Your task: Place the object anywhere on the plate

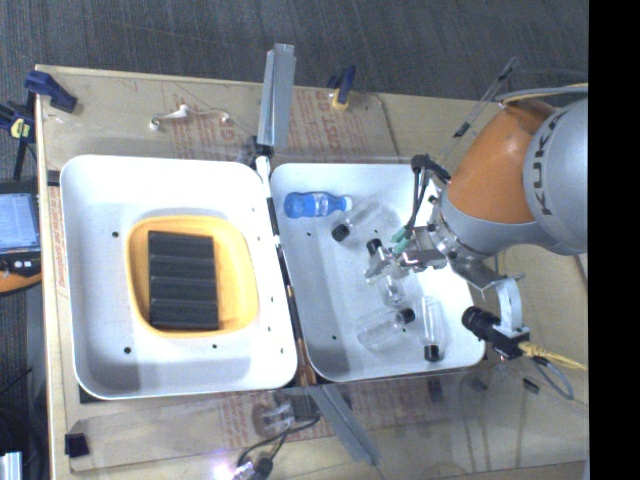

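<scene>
Overhead, two white bins sit side by side on the desk (120, 108). The left bin (90, 298) carries a yellow plate (240, 283) near its middle, and a dark ribbed block (184, 278) lies on that plate, covering most of its centre. A yellow rim stays bare on all sides of the block, and plain white floor rings the plate out to the bin walls.

The right bin (310, 298) holds several clear plastic bottles. A blue-labelled bottle (315, 205) lies on its side near the far left corner, close to the wall shared with the other bin. A clear bottle with a black cap (431, 328) lies near the near right corner, and another clear bottle (385, 326) lies just left of it. The gripper (385, 261) sits low over the middle of this bin; whether it is wide or narrow, I cannot tell. White floor is free along the bin's left side.
</scene>
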Motion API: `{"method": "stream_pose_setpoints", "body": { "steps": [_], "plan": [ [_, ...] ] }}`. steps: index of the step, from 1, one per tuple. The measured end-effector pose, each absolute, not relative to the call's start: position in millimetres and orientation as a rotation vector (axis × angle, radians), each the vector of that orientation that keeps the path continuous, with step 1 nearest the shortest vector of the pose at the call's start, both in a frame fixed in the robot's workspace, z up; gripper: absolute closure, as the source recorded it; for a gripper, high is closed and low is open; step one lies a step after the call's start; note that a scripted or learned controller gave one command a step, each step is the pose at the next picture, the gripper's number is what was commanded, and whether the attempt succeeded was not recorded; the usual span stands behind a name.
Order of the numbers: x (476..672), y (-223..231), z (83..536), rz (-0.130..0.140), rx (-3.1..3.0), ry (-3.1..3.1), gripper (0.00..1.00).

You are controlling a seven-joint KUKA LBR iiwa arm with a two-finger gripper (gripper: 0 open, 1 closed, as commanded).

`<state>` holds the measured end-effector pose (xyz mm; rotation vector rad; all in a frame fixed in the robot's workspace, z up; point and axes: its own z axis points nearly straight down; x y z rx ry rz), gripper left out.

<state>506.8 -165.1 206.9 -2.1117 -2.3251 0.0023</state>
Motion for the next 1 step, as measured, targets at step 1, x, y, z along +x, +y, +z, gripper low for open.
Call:
{"method": "stream_pose_setpoints", "body": {
  "steps": [1],
  "plan": [
    [506.8,-165.2,206.9,0.003,-2.112,-2.325,0.0]
  ]
}}
